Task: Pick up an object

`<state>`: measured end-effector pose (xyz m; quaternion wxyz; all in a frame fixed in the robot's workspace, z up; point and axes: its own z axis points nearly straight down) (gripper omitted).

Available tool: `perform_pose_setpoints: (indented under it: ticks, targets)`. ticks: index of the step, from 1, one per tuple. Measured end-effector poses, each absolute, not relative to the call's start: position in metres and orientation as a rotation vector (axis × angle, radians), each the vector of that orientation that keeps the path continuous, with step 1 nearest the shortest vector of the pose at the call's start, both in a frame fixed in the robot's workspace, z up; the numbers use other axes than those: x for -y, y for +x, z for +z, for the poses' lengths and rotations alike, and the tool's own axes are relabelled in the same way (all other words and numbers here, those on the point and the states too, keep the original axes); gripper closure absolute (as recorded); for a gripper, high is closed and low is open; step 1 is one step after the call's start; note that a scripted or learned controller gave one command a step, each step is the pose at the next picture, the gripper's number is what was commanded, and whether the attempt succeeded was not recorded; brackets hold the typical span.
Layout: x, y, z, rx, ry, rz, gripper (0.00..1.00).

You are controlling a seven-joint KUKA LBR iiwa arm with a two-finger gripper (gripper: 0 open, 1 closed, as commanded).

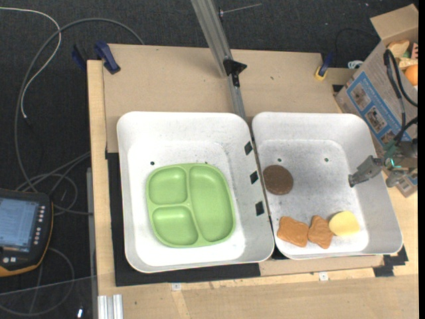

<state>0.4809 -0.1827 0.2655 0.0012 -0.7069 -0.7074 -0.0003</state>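
The right bin (372,138) holds a round brown patty (277,179) near its left wall. Along its front lie two tan toast-like pieces (293,231) (321,232) and, touching the second, a yellow lump (344,223). My gripper (364,171) reaches in over the bin's right rim, above and right of the yellow lump and apart from every object. Nothing shows in its grasp.
The left bin (133,138) bears a green three-compartment plate (190,205). A metal pole (212,28) slants down to the gap between the bins. A cardboard box (382,88) stands at the bench's right edge. A tablet (20,228) lies at far left.
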Motion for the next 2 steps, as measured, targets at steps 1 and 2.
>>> perform_pose_setpoints:
  ticks: [1, 2]
  targets:
    - [0.188, 0.489, 0.306, 2.229, -2.222, -0.004, 0.00]
    - [0.190, 0.507, 0.450, 2.233, -2.226, -0.008, 0.00]
